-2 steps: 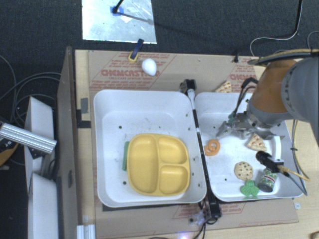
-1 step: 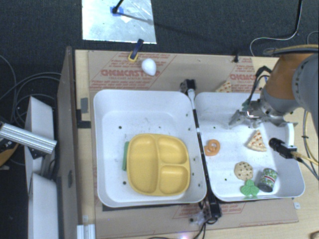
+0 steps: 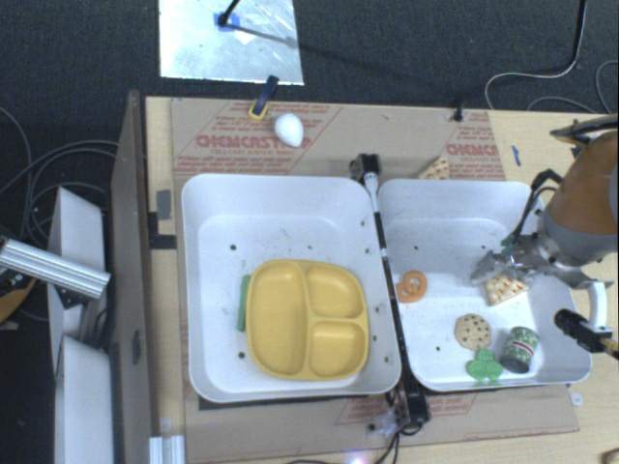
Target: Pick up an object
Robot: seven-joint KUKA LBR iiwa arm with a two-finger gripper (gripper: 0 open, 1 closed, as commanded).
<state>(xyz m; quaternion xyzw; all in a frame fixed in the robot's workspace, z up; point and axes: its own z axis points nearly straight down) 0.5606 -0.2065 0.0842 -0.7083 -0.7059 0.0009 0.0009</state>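
The right bin point(image 3: 455, 211) holds an orange ring point(image 3: 413, 286), a round brown cookie point(image 3: 472, 331), a green toy piece point(image 3: 484, 366), a small green can point(image 3: 520, 349) and a tan cracker point(image 3: 505, 288). My gripper point(image 3: 495, 265) reaches in from the right and sits low at the right side of this bin. It is just above the cracker's upper edge, touching or nearly touching it. Nothing can be seen lifted off the bin floor.
The left bin point(image 3: 280, 211) holds a yellow divided plate point(image 3: 308, 317) with a green stick point(image 3: 244, 303) along its left edge. A white egg point(image 3: 288, 129) and a blue-yellow tool point(image 3: 262, 99) lie on the cardboard behind the bins. Another cracker point(image 3: 436, 169) rests behind the right bin.
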